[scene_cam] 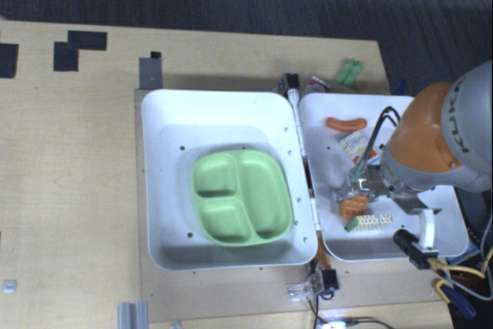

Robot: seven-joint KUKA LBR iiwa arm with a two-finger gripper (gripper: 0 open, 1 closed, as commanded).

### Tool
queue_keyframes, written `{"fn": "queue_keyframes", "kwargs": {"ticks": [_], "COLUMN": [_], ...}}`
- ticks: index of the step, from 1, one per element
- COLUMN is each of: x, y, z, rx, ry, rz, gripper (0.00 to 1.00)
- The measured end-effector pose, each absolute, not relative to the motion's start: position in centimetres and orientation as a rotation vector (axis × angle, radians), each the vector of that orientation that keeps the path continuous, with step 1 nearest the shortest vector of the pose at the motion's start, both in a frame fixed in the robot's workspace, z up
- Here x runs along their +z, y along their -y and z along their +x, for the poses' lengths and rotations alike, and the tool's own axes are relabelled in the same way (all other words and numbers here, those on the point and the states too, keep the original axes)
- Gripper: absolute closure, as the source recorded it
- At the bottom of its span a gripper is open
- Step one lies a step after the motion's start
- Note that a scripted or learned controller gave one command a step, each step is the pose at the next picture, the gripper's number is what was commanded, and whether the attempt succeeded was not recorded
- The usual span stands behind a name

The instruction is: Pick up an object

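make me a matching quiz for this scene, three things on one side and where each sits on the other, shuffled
Things:
1. green divided plate
2. orange sausage-shaped toy
3. small green object

Places:
A. on the bench beyond the bins
B. in the left bin
C. near the far edge of the right bin

Pairs: 1-B, 2-C, 3-A

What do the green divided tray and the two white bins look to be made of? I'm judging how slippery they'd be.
The green divided tray looks like moulded plastic with a smooth, slightly matte finish: uniform colour, rounded compartment walls. The left white bin and right white bin also look like smooth plastic, with soft sheen and rounded corners; painted metal can't be ruled out.
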State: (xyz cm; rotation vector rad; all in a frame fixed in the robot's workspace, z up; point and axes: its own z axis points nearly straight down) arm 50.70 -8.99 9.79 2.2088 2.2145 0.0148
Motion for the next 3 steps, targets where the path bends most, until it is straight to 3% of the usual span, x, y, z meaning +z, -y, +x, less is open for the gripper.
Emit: {"fn": "queue_keyframes", "kwargs": {"ticks": [1,2,3], "x": [18.5,19.9,18.4], "y": [6.1,6.0,3.7], "z": [48.8,48.8,55.8], "rx": [0.006,0.004,0.004], "ry": [-2.224,-2.225,-2.227], "rz": [2.214,2.214,2.214], "gripper": [1.00,1.00,1.00]}}
